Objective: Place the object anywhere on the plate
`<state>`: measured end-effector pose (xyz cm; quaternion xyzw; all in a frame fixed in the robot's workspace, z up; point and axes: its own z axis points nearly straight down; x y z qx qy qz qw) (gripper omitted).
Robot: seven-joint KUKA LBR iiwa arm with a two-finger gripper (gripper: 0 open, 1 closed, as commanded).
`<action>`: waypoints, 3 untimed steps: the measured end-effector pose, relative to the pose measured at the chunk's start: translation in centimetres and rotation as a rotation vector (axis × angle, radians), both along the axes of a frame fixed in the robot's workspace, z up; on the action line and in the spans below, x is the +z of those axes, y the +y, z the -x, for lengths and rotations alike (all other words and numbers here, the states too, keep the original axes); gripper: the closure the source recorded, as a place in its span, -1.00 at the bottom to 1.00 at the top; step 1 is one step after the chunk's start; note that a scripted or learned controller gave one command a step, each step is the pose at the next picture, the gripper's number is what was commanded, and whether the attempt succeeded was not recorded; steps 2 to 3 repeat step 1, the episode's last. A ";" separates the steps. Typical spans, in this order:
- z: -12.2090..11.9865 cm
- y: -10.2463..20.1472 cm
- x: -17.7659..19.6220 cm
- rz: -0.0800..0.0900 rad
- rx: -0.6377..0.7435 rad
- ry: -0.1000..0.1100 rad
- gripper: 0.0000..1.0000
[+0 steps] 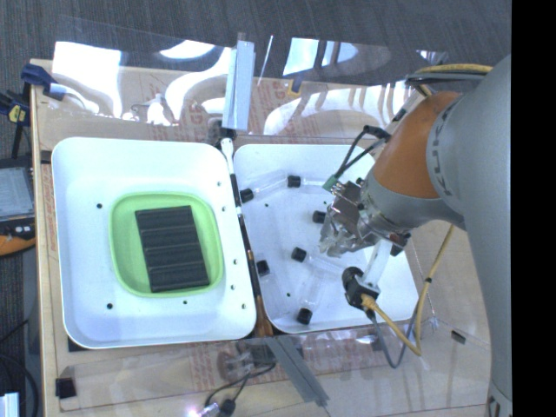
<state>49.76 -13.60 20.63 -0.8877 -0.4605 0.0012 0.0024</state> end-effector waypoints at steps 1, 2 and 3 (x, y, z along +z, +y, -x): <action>0.0 0.0 0.0 0.000 0.000 0.000 -1.00; 0.0 0.0 0.0 0.000 0.000 0.000 -1.00; 0.0 0.0 0.0 0.000 0.000 0.000 -1.00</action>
